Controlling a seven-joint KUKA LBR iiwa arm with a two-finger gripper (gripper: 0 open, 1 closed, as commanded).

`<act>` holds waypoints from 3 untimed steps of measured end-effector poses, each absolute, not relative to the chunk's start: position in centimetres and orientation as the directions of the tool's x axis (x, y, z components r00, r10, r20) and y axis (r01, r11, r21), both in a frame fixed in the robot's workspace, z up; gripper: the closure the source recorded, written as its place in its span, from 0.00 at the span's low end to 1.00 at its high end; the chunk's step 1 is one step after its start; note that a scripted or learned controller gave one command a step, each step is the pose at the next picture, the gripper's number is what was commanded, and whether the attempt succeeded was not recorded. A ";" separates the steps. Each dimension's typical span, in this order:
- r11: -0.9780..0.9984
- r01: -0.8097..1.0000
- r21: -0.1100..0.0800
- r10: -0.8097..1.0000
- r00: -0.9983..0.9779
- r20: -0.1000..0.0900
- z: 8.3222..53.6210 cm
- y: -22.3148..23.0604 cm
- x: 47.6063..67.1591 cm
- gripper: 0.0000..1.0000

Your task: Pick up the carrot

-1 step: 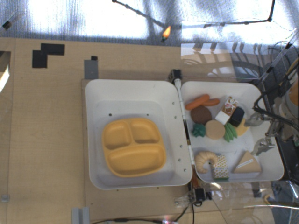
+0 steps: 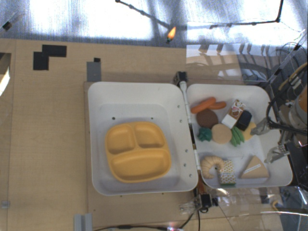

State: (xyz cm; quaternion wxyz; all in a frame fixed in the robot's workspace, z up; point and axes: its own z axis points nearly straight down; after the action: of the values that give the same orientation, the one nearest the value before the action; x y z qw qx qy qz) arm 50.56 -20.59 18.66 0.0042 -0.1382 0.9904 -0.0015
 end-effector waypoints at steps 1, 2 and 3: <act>0.812 -0.584 -0.003 -0.584 -0.812 -0.005 13.4 -20.4 51.3 0.00; 0.467 -0.884 -0.012 -0.884 -0.467 -0.008 9.2 -8.0 51.8 0.00; 0.675 -0.738 -0.010 -0.738 -0.675 -0.013 18.8 2.0 49.1 0.00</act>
State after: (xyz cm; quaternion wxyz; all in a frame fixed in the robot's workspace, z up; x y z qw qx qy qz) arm 49.09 2.04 18.82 0.0078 -0.4033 0.9151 -0.0021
